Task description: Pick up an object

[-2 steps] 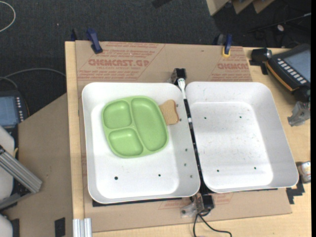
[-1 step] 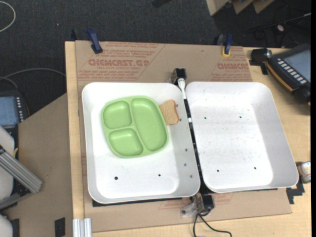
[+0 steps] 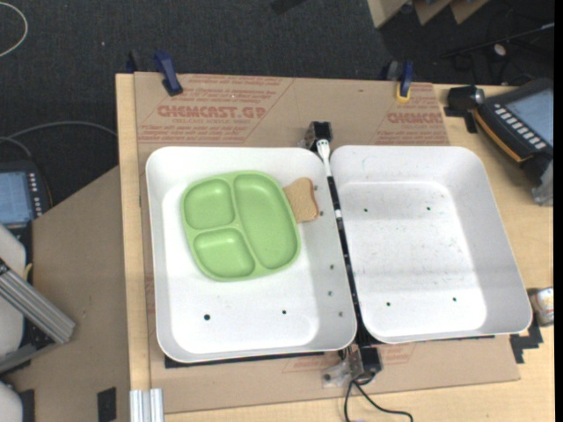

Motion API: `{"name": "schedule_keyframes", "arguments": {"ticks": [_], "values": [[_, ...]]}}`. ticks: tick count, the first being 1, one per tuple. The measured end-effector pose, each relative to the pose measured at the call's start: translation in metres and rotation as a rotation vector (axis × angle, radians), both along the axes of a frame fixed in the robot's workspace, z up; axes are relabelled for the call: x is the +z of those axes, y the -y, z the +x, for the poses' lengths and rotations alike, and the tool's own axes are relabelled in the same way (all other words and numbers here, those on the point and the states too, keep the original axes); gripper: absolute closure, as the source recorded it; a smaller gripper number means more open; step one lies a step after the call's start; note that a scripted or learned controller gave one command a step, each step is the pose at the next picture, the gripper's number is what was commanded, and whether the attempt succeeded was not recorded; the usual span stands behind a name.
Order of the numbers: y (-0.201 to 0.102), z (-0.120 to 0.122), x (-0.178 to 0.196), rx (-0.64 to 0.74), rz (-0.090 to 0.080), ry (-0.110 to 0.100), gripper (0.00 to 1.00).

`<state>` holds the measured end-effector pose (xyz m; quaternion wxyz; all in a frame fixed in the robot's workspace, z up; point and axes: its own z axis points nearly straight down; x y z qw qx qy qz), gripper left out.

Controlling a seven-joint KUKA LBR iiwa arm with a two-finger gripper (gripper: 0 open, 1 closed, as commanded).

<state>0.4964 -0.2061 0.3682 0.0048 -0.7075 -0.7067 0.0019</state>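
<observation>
Green plate and brown slab touching in left bin, far edge. Gripper state: cannot tell. Slab likely easier pick; approach from clear right side.

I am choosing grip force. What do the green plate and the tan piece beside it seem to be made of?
Plate: likely moulded plastic, with an even pale green colour, a smooth matt-to-satin surface and three rounded compartments. Tan piece: possibly sponge or a foam toy resembling bread, with a dull, slightly speckled surface and darker edge; too small to be sure.
</observation>
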Motion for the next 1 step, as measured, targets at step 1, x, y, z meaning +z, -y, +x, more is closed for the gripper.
{"name": "schedule_keyframes", "arguments": {"ticks": [1], "values": [[0.0056, 0.0166, 0.1733, 0.003, -0.013, 0.030, 1.00]]}}
